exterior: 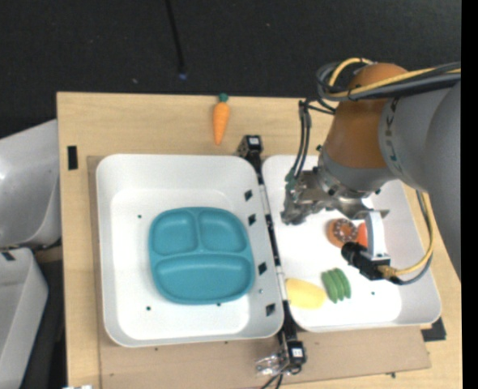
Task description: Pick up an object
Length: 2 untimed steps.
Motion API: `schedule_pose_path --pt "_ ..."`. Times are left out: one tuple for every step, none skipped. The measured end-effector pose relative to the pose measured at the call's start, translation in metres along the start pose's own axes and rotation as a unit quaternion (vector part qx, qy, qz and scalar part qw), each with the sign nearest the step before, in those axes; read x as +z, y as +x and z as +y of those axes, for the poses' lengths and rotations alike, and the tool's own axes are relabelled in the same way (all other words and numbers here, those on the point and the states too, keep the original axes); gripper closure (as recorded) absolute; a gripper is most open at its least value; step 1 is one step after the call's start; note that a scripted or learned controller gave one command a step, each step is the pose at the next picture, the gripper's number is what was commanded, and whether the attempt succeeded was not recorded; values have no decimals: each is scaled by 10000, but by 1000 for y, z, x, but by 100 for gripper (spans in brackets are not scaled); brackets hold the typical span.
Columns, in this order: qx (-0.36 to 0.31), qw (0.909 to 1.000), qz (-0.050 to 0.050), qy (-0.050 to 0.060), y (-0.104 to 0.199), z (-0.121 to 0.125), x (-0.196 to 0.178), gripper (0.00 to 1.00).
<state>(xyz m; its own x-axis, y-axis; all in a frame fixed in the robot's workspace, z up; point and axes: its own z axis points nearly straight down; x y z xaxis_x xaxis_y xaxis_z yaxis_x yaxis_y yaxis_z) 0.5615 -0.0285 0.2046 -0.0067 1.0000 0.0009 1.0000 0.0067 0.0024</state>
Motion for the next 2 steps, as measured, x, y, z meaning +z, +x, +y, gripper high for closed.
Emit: schedule_pose_path --pt "-2 10000 2 0 50 21 -2 100" --pt "-7 10000 5 -4 109 36 -20 100"
